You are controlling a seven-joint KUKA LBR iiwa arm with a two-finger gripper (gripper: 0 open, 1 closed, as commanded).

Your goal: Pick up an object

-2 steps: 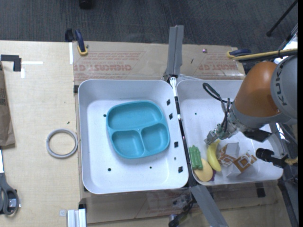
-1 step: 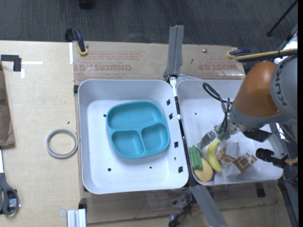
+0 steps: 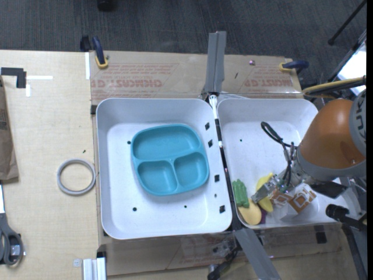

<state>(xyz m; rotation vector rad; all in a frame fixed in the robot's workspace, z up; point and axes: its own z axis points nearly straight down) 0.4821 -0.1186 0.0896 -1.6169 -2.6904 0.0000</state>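
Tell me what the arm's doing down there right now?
Gripper low in right bin, over small pile of objects. Grasp unconfirmed. Blue divided tray sits in left bin, out of the way.

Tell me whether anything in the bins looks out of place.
Nothing is spilled or damaged. The teal divided plate sits askew in the left bin, and the small items crowd the right bin's near corner.

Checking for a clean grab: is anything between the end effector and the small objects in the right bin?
Nothing visible: the end effector is already down among the yellow pieces, beside the green object in the right bin.
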